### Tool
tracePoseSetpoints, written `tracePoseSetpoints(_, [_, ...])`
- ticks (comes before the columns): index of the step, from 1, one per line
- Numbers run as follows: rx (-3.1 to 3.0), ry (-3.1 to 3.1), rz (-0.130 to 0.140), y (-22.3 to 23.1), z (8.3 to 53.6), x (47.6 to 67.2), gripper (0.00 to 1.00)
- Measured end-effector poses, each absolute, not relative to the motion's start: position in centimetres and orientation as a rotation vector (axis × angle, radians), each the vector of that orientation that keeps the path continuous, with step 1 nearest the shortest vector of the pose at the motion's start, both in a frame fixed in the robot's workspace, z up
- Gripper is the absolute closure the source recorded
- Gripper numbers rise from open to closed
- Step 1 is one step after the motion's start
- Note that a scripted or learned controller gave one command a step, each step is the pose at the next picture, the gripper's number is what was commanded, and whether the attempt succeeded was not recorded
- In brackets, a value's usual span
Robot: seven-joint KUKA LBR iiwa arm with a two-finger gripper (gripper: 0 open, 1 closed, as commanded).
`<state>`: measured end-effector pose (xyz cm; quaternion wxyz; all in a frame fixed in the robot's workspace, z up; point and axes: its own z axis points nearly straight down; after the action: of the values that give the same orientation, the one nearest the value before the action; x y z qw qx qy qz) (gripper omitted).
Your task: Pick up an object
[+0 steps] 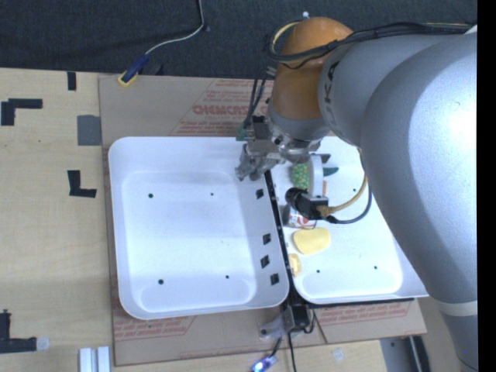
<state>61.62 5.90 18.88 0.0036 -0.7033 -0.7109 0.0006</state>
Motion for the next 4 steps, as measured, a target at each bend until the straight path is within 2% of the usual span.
tracePoseSetpoints(1, [-2.227, -2.232, -0.020, 4.3, 34.9, 59.3, 1.00])
tracePoseSetpoints(2, [-2.241, -2.219, -0.004, -7.4, 43.2, 60.3, 1.00])
tracePoseSetpoints(3, [-2.234, -2.213, 0.007, -17.9, 42.9, 62.0, 1.00])
tracePoseSetpoints(4, [-2.229, -2.232, -0.008, -18.9, 54.2, 63.6, 1.00])
